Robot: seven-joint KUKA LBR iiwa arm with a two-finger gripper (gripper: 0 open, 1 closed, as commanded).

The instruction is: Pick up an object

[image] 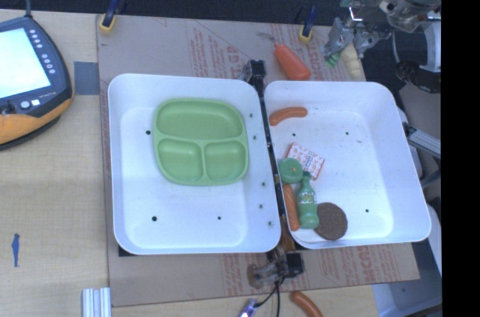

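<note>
In the right bin point(375, 158) lie the things I could pick up, most of them crowded against its left wall. A small green bottle point(307, 199) lies near the front, its cap end close to a round green piece point(290, 171) just above it. A thin orange carrot point(291, 207) lies alongside the bottle on its left, and a dark brown disc point(331, 221) sits just right of the bottle's base, near the bin's front rim. A red-and-white packet point(306, 159) lies just beyond the green piece, and an orange sausage point(288, 115) rests further back by the left wall.

The left bin point(135, 218) touches the right one along their shared edge and carries a green divided tray point(201, 141).

My jaws point(346, 44) hang beyond the far right corner of the right bin, above the brown board point(187, 46) and well apart from everything in the bin. Something pale and elongated point(352, 64) shows just beneath them, but I cannot tell whether they are apart, together, or clamped on it.

A larger orange carrot point(291, 62) lies on the board behind the bins, left of my jaws. Another orange piece point(306, 303) lies on the board in front of the bins. A teach pendant point(30, 79) rests on the wooden surface point(52, 195) at the far left.
</note>
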